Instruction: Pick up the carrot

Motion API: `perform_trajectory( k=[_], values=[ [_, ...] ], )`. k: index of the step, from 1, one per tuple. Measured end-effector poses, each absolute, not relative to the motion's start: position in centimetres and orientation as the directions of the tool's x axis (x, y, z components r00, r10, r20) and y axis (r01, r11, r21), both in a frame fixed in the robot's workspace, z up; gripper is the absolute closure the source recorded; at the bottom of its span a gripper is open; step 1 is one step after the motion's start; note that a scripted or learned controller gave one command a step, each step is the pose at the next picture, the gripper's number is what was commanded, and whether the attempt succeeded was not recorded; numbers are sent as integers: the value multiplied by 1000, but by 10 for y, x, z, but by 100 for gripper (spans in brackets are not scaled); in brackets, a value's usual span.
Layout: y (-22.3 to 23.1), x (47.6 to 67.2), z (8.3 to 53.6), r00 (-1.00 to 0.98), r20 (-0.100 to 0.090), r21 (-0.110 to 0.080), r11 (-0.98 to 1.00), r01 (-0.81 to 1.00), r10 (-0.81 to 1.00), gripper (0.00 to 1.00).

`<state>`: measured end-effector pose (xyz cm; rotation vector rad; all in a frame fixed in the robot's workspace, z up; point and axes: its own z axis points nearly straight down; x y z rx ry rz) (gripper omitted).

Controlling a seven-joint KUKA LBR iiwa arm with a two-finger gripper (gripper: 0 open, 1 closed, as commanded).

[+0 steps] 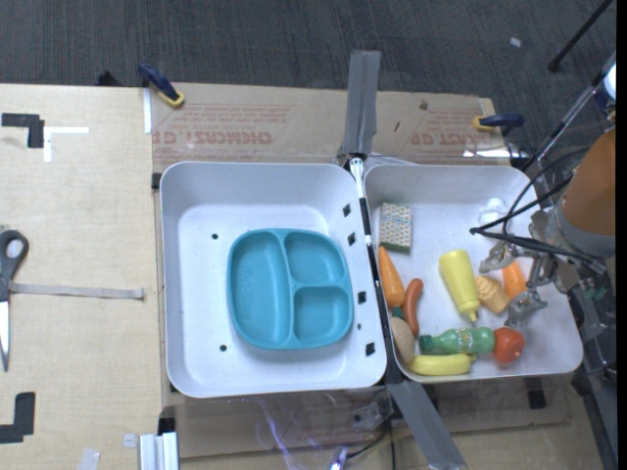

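Right now the gripper [517, 280] sits low over the right side of the right bin [446, 186], arm coming in from the right with the orange band at the frame edge. Fingers look spread apart, one metal tip up near the small orange piece [514, 280], the other lower near the bin floor; nothing visibly between them. Carrot [391, 276] lies at the left wall of the right bin, orange, long, tilted slightly, just beside the divider, well apart from the gripper. Red chili-like piece [412, 304] lies right next to the carrot, on its right. Yellow bottle [459, 282] lies between carrot and gripper, with a tan bread-like piece [492, 294] touching its lower end. Patterned sponge block [396, 227] is above the carrot. Along the front wall: potato-like brown piece [403, 339], banana [440, 364], green bottle [458, 342] lying flat, tomato [507, 346]. Left bin [186, 292] holds a blue divided plate [291, 288] with three compartments, flat in the middle. Scissors [8, 282] lie on the bench far left. Blue clamps [160, 83] at the back edge of the cardboard
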<state>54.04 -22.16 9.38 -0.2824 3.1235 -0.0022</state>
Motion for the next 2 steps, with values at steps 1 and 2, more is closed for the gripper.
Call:
perform_trajectory(
  k=[1,2],
  values=[
    [-220,544,105,-983,-12,-5,983,-184,-184,100],
    [-166,531,158,-994,-5,-1,994,-105,-105,100]
  ],
)
